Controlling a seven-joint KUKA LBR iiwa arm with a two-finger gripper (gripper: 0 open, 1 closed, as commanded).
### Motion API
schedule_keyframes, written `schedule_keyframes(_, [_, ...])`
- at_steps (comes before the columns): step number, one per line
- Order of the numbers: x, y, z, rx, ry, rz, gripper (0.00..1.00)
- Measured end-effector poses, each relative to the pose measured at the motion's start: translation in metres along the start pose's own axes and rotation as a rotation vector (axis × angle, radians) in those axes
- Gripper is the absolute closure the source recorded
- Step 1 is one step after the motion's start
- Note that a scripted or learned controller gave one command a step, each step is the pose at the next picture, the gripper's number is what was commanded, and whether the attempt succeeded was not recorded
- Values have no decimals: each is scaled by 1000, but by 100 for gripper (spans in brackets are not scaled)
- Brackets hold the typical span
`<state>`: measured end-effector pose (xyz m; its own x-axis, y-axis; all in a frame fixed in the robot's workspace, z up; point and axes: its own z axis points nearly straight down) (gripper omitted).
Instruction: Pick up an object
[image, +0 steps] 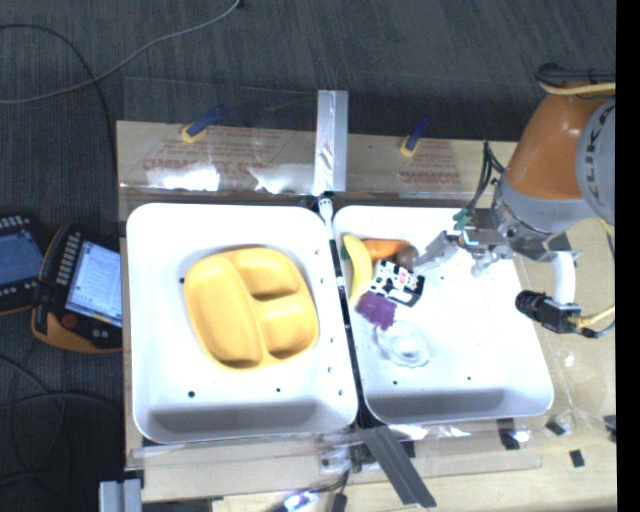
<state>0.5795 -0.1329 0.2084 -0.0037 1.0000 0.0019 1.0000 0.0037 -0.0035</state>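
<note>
— The yellow tray at nine o'clock, is it plastic?
— It looks like smooth, glossy plastic. The white bins look matt, and the clear cup is shiny and transparent.

Views: one fixed camera
Position: above the bench, high enough to take in both white bins whole
Direction: looks down at a slant; the far edge of the bench lies toward the top, the near edge toward the bottom
Framing: left bin and right bin side by side across the middle, dark floor around them
Arm side: the arm enters from the right, cut off by the frame edge
Nearness: middling; small things in the right bin are readable but not sharp
</note>
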Motion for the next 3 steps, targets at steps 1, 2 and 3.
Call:
schedule_keyframes(1, [11,37,87,-42,-7,21,0])
schedule_keyframes(2, [15,24,98,-68,-9,-12,0])
schedule_keyframes(3, [6,50,85,-21,-10,-183,0])
